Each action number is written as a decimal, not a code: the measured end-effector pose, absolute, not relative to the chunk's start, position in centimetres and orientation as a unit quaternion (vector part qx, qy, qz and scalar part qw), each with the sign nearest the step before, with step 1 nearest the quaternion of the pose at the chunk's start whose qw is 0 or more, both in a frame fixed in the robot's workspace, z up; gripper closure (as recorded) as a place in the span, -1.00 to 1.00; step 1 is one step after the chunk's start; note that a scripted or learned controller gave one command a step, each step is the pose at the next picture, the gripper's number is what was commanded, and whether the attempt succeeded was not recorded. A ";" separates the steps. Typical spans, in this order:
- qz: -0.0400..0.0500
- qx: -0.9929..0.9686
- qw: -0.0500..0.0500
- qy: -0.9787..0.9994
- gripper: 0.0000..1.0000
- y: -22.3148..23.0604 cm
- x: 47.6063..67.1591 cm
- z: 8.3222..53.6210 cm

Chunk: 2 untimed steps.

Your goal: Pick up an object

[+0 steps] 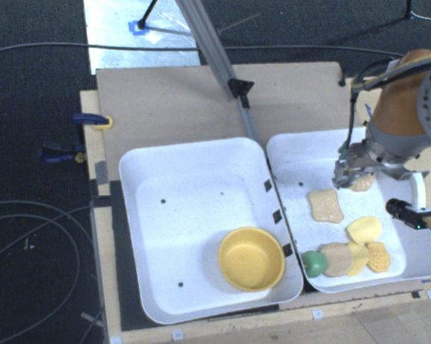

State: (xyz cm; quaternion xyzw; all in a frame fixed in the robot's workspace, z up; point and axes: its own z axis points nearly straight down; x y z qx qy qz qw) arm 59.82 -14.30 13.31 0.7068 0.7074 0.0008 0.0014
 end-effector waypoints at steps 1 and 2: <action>0.002 0.706 0.003 0.709 1.00 -14.7 60.8 18.2; 0.002 0.705 0.003 0.709 1.00 -14.2 61.4 22.8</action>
